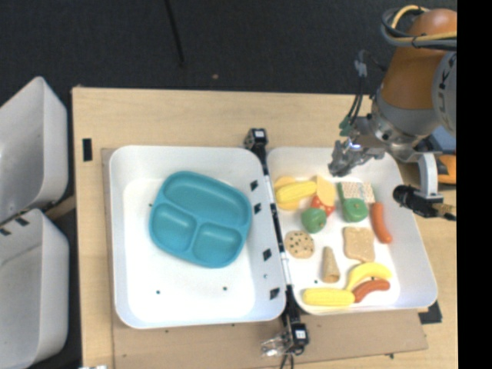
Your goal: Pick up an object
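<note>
Camera view, read left to right: the left bin holds a teal divided plate, lying flat near its middle. The right bin carries a crowd of toy foods. From its left side: a yellow corn piece, a green vegetable, a round cookie, a cone and a long yellow piece at the near edge. Further right lie a green cup-like item, a cracker, a banana touching a red sausage, and an orange carrot.

The gripper hangs over the far edge of the right bin, just beyond the corn and a pale yellow wedge. Whether it is wide or narrow cannot be told at this angle, and nothing is seen in it.

Assessment: the step in hand appears to be the approach, with no object yet picked. Items near the gripper touch one another, so a descent there risks pinching two or nudging a neighbour. A sounder choice is a piece with free flanks, such as the carrot or cone, with the gripper centred over it and closing across its narrow width.
</note>
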Tool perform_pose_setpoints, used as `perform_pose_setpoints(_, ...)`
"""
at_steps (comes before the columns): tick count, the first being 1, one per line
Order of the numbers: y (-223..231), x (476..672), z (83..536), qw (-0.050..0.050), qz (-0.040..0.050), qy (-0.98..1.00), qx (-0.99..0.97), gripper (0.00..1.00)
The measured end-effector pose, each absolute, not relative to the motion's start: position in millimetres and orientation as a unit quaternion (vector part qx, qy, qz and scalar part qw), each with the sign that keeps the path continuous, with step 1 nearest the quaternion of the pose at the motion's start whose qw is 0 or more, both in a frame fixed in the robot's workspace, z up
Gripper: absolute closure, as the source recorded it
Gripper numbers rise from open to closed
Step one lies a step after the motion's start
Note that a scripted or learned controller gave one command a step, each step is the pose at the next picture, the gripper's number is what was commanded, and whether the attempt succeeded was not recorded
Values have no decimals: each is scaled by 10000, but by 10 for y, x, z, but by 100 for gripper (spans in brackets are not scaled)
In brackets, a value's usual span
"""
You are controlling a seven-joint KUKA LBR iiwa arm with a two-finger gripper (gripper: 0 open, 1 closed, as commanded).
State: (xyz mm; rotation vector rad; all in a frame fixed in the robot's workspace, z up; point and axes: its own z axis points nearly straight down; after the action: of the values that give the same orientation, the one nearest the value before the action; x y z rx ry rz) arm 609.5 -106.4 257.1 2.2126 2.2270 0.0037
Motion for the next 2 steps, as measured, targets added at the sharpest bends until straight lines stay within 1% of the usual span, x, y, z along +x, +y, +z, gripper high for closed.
perform_pose_setpoints(1, -573, 6456, 2442, 9, 8, 7094, 7048, 100)
perform_pose_setpoints(2, -215, 6672, 2477, 13, 13, 7090, 7052, 100)
